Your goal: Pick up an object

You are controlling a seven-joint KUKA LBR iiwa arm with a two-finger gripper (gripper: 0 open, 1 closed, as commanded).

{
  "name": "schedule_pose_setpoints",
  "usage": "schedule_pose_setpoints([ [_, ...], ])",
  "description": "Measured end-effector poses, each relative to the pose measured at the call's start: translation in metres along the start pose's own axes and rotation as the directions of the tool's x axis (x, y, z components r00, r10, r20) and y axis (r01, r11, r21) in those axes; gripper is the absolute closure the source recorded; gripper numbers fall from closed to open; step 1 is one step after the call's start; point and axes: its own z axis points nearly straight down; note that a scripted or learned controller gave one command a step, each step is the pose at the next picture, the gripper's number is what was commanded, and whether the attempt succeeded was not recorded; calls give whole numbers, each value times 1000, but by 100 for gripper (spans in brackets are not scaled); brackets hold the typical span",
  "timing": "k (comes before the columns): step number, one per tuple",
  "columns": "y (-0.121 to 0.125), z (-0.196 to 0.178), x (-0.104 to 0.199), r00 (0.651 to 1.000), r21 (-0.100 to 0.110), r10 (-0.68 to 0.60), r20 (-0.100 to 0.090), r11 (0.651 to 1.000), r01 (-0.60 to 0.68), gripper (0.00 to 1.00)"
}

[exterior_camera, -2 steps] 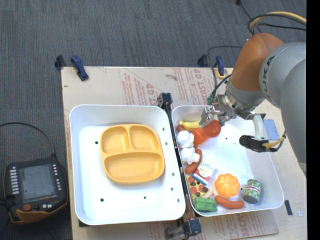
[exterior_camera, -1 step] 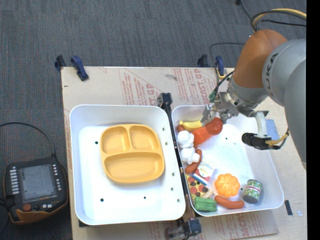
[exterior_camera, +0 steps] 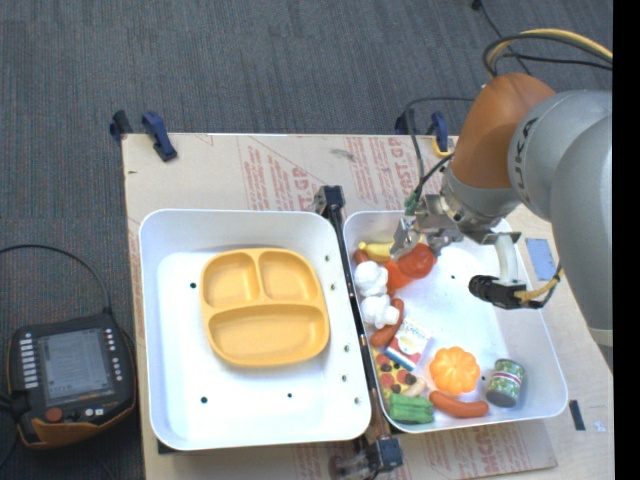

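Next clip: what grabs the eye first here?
The yellow divided plate lying alone in the left bin stands out most. Next comes the grey arm with its orange band, its gripper low over the toy food heaped in the right bin, by a red piece.

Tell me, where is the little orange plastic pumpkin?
The orange plastic pumpkin sits in the right white bin, near its front edge, between a colourful card and a small green-labelled can.

The arm (exterior_camera: 560, 158) is a thick, smooth grey tube with a rounded orange band (exterior_camera: 495, 133) above the wrist. Yellow and black cables (exterior_camera: 545, 43) loop over that band. Below the band sits a metal claw (exterior_camera: 415, 236), its details possibly blurred.
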Motion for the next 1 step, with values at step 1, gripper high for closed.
schedule_pose_setpoints([
  [1,1,-44,46,1000,-3,-1,0,1000,1,100],
])
